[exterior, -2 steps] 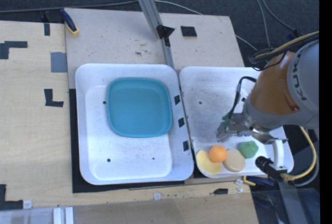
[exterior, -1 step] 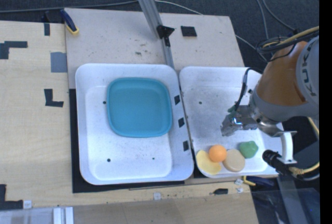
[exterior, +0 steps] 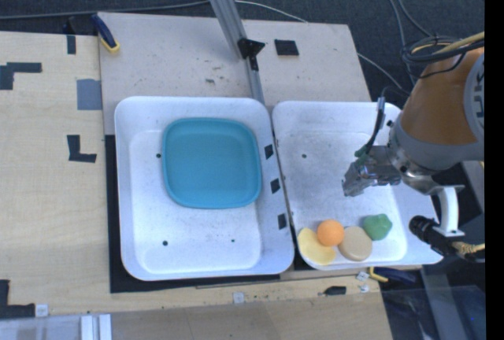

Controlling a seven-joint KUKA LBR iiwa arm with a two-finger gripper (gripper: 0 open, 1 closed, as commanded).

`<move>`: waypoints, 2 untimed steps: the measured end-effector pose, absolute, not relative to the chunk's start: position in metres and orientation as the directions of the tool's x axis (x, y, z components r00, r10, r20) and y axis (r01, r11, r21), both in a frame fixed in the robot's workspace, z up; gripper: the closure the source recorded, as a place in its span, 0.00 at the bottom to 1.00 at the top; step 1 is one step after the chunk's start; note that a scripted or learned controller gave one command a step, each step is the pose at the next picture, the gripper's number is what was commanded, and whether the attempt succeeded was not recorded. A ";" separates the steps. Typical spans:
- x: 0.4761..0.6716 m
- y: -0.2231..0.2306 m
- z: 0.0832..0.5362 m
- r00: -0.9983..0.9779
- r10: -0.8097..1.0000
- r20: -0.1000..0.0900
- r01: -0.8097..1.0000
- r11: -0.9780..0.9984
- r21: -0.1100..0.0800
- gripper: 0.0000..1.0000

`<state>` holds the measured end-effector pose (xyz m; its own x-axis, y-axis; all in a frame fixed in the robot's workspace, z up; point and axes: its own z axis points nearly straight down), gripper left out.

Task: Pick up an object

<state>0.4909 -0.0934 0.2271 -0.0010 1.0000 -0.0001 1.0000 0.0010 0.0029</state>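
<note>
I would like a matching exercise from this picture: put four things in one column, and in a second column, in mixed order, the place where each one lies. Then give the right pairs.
Things
1. flat teal square plate
2. small orange ball
3. green crumpled soft object
4. pale yellow flat object

Places
A. near front edge of the right bin, furthest right of the group
B. middle of the left bin
C. front left corner of the right bin
D. right bin, between the yellow object and a tan round object

Pairs: 1-B, 2-D, 3-A, 4-C
</note>
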 end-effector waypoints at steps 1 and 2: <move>0.500 -0.036 0.235 -0.005 1.000 0.001 1.000 0.005 0.000 1.00; 0.498 0.015 0.225 -0.005 1.000 0.001 1.000 0.005 -0.002 1.00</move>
